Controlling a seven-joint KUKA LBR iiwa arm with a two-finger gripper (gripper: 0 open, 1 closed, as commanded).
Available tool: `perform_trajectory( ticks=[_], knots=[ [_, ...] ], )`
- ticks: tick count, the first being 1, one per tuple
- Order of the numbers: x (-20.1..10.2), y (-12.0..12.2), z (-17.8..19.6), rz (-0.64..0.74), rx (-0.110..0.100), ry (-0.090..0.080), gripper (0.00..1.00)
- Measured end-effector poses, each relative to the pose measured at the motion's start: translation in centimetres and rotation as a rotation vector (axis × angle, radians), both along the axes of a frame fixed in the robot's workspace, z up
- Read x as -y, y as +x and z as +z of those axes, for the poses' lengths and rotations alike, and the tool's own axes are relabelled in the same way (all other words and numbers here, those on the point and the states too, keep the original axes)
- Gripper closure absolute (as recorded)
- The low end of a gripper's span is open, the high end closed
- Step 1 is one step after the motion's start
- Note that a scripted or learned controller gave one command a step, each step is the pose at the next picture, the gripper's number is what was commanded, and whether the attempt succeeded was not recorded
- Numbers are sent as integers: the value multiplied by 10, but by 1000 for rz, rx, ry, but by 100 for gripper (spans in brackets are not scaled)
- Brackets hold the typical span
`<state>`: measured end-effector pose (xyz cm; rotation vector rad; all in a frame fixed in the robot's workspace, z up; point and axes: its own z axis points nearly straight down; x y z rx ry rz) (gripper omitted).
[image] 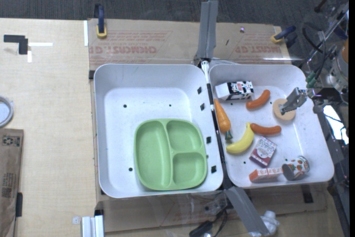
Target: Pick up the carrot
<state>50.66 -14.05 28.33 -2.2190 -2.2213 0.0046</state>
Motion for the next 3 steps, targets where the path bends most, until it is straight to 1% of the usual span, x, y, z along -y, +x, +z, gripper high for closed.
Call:
perform_trajectory(
  ticks=[1,2,3],
  knots=[
    [-45,53,-192,94,3,0,0],
    [-64,51,-92,178,2,1,0],
    [-129,-2,-93,153,0,1,0]
  ],
)
